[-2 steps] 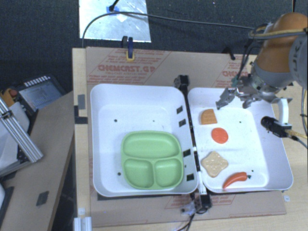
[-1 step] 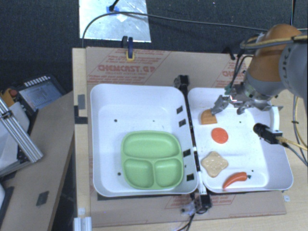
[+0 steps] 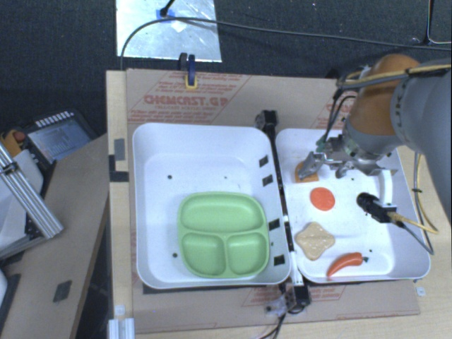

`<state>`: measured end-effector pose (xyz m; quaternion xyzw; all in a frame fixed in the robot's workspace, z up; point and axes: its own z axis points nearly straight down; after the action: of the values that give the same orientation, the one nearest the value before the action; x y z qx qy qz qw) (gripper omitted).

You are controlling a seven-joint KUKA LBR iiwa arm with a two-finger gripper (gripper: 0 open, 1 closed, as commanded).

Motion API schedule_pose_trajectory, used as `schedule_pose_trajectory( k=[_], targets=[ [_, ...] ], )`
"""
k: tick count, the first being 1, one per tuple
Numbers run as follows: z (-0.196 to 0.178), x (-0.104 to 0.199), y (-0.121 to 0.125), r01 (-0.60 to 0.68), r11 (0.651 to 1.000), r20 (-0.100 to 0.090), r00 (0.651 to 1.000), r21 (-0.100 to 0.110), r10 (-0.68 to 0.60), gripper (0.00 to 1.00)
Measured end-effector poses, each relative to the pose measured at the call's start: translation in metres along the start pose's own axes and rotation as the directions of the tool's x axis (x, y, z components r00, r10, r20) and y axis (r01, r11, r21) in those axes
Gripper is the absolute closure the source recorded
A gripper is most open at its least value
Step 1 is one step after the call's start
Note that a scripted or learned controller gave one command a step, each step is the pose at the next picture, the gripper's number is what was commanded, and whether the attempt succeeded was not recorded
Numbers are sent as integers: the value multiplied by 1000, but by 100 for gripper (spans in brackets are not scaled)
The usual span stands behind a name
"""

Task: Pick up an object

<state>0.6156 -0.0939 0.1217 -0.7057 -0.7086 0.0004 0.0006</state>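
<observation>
- Left bin [image 3: 152,147]: green divided tray [image 3: 222,233], near half.
- Cardboard on surface [image 3: 212,90], far side: reads "CHEMCAST", rest unclear.
- Right bin [image 3: 409,263]: orange-brown block [image 3: 308,171] at far-left; pincer [image 3: 311,167] right at it. Whether it is apart or together, cannot tell.
- Red disc [image 3: 323,199] just nearer; tan piece [image 3: 314,239], red pepper [image 3: 345,263] nearer still, pepper's long axis left-right.

Robotics lab — bench [image 3: 92,189], twin white bins [image 3: 205,140], cables [image 3: 296,30], aluminium rail [image 3: 28,196]

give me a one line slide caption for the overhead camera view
Gripper low over the right bin beside a red disc, a cracker and a chili; green tray in the left bin.
</observation>
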Motion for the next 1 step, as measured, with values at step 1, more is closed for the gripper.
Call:
schedule_pose_trajectory(
  k=[1],
  targets=[
    [38, 0, 1, -2, 1000, 1, 1000, -2, 2, 0]
  ],
)
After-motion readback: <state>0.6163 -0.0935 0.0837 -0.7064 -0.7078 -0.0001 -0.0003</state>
